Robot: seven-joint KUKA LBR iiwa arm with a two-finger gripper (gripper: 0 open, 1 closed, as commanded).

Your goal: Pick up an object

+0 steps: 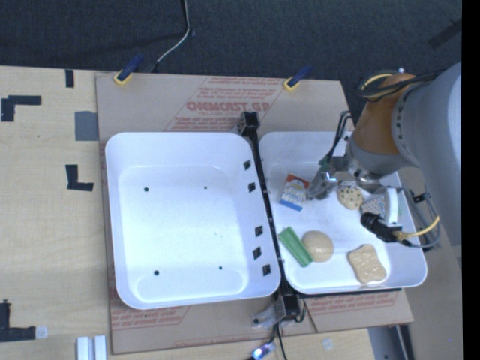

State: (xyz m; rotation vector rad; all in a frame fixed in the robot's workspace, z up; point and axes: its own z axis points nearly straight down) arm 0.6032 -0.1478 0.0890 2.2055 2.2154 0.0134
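I see the gripper (pixel 321 187) low in the right bin (pixel 411 276), just beside a small blue-white-red packet (pixel 294 193). Can't tell jaws' state. Green block (pixel 295 247), tan ball (pixel 317 245) nearby.

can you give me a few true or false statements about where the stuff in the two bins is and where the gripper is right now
1. All the loose objects lie in the right bin. True.
2. The green block lies in the left bin. False: it lies in the right bin, near the divider, beside the round tan ball.
3. The gripper is over the right bin, beside the small blue, white and red packet. True.
4. The tan bread-shaped piece sits in the right bin's far corner, by the blue clamp. False: it lies at the near right corner.
5. A speckled cookie-like piece lies close under the arm's wrist. True.
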